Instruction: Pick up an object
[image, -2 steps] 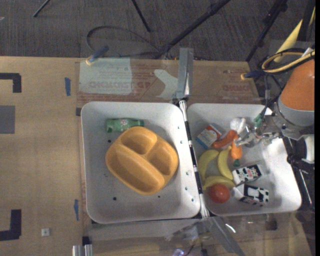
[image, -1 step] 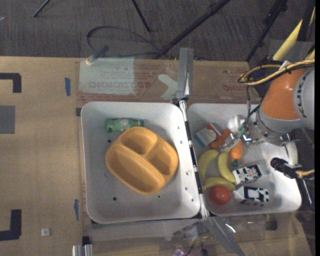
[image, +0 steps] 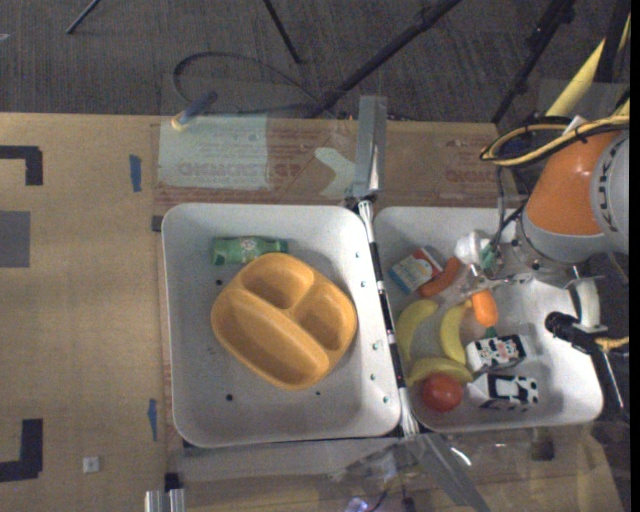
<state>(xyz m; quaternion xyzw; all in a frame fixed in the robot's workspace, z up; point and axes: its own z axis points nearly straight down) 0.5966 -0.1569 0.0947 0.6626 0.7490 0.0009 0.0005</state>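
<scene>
There are two white bins (image: 190, 300). One yellow plate (image: 284, 319) and one green packet (image: 248, 249) lie in the left one. The right one has three bananas (image: 455, 335), one tomato (image: 441, 393), two cow-spotted cartons (image: 497, 351) and one little box (image: 415, 270).

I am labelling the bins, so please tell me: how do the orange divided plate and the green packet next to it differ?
The orange divided plate is far larger than the green packet. The plate is rounded, with three compartments; the packet is a plain oblong. The plate sits near the middle, turned at an angle, while the packet lies along the far wall. Both are in the left bin.
</scene>
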